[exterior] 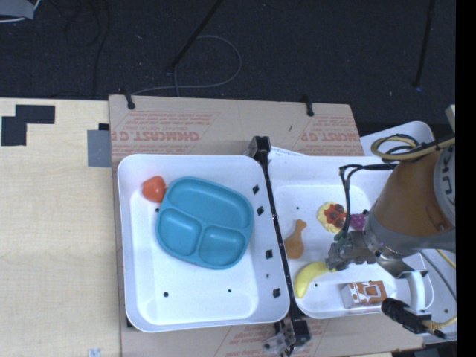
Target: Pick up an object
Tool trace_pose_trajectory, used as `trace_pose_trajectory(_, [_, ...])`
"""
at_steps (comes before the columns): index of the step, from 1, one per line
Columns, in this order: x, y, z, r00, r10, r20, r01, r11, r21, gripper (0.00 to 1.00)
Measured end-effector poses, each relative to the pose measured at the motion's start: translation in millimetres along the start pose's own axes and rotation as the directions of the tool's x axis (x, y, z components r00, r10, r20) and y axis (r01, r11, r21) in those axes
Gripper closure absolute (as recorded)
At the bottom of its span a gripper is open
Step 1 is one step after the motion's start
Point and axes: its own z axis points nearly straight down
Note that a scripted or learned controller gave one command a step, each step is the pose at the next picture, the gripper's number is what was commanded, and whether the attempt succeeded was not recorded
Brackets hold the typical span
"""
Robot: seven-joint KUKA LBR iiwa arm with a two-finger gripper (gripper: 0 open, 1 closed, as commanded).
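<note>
Gripper [341, 256] is lowered into right bin [297, 192], just beside toy banana [307, 277], presumably lined up for a grasp. Whether anything is held cannot be told. Blue divided plate [204, 222] is seen in left bin [186, 303].

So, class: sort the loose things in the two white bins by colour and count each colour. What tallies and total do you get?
Blue: 1, divided plate
Red-orange: 1, ball
Brown: 1, drumstick
Yellow: 1, banana
Mixed colours: 2, round yellow-and-red toy, small orange-and-white box
Total: 6
</note>
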Motion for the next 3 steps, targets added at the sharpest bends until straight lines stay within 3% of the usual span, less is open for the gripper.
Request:
trace_pose_trajectory(2, [-10, -2, -99, 1.0, -0.009, 0.003, 0.009, 1.0, -0.008, 1.0])
trace_pose_trajectory(3, [44, 5, -88, 1.0, -0.012, 0.0, 0.012, 1.0, -0.002, 1.0])
